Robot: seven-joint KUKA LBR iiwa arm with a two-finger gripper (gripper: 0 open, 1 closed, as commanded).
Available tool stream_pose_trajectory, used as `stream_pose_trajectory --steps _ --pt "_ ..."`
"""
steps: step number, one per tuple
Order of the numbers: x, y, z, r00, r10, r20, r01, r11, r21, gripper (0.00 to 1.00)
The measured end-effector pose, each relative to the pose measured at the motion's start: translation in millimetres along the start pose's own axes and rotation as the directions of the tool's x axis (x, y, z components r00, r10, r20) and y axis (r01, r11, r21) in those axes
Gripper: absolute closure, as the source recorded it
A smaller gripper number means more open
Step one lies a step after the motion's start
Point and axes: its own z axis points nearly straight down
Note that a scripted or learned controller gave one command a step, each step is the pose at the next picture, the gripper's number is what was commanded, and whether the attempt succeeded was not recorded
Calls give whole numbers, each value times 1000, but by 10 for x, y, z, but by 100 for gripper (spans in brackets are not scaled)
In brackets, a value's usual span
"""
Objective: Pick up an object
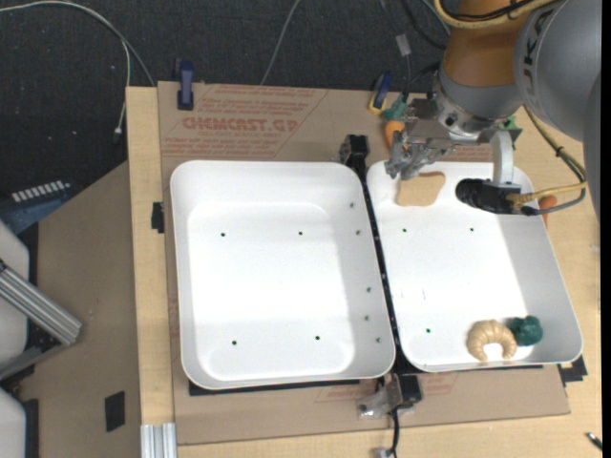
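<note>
Croissant [491,340] beside green piece [525,330] at right bin's [458,256] near edge.

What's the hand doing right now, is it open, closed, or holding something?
Hand: low at the far edge of the right bin, just above the tan flat piece; open or closed cannot be told, no visible hold.

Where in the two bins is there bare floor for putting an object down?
The left bin offers bare floor from wall to wall. In the right bin, the middle is free, between the tan slice and the croissant. Crowded: far edge under the tool, and near corner with the green piece.
</note>
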Motion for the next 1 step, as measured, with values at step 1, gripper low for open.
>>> stream_pose_trajectory --steps 1 --pt "528 -85 -22 1000 0 0 0 1000 -1 100"
